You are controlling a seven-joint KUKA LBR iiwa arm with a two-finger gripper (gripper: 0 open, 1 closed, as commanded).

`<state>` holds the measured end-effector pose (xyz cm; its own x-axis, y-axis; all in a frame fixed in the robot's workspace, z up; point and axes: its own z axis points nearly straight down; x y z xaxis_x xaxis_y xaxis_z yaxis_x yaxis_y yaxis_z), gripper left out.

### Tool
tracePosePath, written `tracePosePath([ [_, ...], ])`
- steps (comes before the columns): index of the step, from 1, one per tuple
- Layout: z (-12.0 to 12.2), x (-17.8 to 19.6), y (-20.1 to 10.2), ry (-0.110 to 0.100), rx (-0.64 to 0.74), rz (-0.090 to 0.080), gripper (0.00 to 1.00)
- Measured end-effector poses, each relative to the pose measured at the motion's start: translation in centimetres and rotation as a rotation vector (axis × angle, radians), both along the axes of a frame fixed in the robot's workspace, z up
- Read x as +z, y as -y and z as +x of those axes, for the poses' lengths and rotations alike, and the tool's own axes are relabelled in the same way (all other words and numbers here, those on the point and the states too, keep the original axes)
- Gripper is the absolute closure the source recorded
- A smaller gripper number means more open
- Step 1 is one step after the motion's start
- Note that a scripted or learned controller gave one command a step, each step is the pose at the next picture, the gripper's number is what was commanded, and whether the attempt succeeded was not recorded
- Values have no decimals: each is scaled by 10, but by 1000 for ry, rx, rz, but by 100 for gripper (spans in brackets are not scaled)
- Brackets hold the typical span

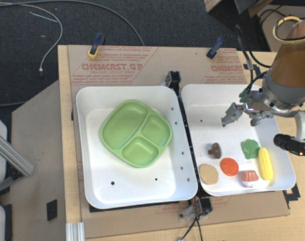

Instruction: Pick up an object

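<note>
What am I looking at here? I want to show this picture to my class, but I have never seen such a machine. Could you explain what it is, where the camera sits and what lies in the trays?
This is a robot arm, grey with an orange band, reaching in from the right. At its end is a two-finger gripper, its "hand", hanging over the right bin with nothing between its fingers.

One camera is fixed above the bench and looks down at a slant on two shallow white bins.

The left bin holds a green divided plate.

The right bin holds small toy foods near its front: a green leafy piece, a yellow corn cob, a red tomato-like ball, a small brown piece, a tan round disc and a pink and white cupcake-like piece.

The arm's job is to pick one up; none is lifted yet.
</note>
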<state>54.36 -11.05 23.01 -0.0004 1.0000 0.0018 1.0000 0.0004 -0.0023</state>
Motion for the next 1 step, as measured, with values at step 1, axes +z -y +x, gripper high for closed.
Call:
tracePosePath([
  [1,-2,-61,0,-3,-1,1,0],
])
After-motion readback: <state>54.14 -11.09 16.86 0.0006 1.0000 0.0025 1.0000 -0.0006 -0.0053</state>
